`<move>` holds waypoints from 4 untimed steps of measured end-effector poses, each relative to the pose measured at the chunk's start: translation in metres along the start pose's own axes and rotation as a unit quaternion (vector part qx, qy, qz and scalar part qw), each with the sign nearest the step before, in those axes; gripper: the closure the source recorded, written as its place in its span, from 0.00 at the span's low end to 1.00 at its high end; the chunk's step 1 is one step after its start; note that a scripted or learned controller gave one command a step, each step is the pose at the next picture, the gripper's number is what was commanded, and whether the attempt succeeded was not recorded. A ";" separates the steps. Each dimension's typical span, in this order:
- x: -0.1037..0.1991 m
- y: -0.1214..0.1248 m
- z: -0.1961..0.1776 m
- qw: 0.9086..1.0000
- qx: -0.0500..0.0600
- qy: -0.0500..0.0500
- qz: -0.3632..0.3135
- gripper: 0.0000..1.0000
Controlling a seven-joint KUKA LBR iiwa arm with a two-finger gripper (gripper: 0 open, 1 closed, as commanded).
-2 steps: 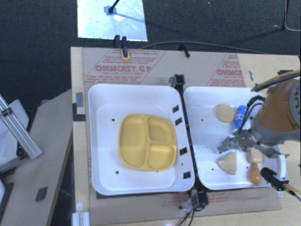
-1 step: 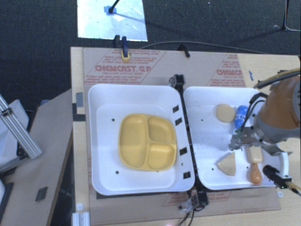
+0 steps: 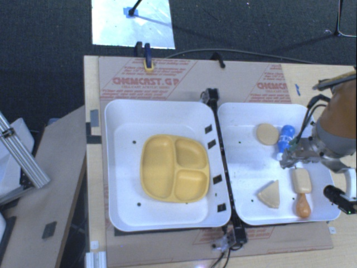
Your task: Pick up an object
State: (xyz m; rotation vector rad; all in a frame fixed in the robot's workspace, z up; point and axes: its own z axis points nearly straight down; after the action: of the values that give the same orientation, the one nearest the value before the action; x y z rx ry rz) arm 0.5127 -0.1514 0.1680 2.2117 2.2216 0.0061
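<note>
Since claw point(image 3: 289, 159) state is unreadable, you drop straight onto the blue bottle point(image 3: 286, 137) just behind it, clear of the tan disc point(image 3: 268, 133).

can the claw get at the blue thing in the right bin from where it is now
Probably yes. The claw hangs low in the right bin, just below the blue object. The round tan piece lies right against the blue object's left side, which could crowd a grasp from that side.

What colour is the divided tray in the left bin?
Pale yellow; the divided tray shows best in the camera view, from above.
</note>
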 end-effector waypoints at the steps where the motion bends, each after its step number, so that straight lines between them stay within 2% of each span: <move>1: 0.001 0.008 -0.063 1.000 -0.001 0.000 0.000 1.00; 2: 0.001 0.009 -0.065 1.000 0.002 0.001 0.000 1.00; 4: 0.120 0.032 -0.053 1.000 0.003 0.002 -0.003 1.00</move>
State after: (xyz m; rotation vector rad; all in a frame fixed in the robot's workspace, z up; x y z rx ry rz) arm 0.5436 -0.0313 0.2213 2.2104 2.2326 0.0045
